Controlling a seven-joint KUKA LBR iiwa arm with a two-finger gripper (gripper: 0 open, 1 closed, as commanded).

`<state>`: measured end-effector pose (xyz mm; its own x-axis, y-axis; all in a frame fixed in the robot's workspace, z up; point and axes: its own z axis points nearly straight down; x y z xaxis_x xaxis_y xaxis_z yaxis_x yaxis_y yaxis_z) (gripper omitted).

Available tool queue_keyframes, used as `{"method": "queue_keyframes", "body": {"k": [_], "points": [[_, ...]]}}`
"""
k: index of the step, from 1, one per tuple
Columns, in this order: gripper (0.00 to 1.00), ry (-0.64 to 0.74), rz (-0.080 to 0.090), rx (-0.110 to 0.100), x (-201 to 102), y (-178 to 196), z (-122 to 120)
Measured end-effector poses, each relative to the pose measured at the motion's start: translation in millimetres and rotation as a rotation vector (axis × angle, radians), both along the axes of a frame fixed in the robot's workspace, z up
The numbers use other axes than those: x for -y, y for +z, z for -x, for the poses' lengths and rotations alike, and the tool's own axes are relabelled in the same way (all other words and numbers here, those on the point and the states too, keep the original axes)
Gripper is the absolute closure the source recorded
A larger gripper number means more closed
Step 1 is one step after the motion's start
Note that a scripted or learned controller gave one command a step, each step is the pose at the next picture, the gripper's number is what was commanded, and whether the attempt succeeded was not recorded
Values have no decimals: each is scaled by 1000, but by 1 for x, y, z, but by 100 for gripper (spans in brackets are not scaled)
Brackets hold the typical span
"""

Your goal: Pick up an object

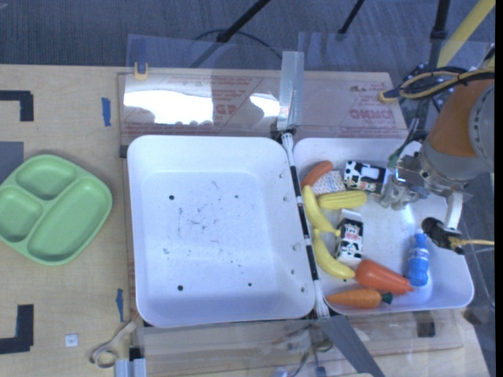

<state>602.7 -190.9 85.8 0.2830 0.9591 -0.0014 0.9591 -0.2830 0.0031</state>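
Toys crowd the right bin (460,293), where the gripper (393,195), jaw state impossible to tell, hangs near the far edge beside a corn cob (343,200), likely light, stiff plastic best pinched across its narrow middle.

**Colours spotted on the bench**

Two white bins (157,159) are seen, with yellow bananas (316,214), orange carrots (382,276), black-and-white cow-patterned toys (362,175) and a blue bottle (418,262). A pale green divided plate (52,208) is set on light wood (63,93) marked with blue tape (105,111).
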Motion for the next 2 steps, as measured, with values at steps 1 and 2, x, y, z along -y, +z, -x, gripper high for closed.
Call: {"method": "queue_keyframes", "body": {"k": [1, 2], "points": [[100, 51, -2, -5, 25, 70, -31], [0, 52, -3, -6, 24, 70, -31]]}}
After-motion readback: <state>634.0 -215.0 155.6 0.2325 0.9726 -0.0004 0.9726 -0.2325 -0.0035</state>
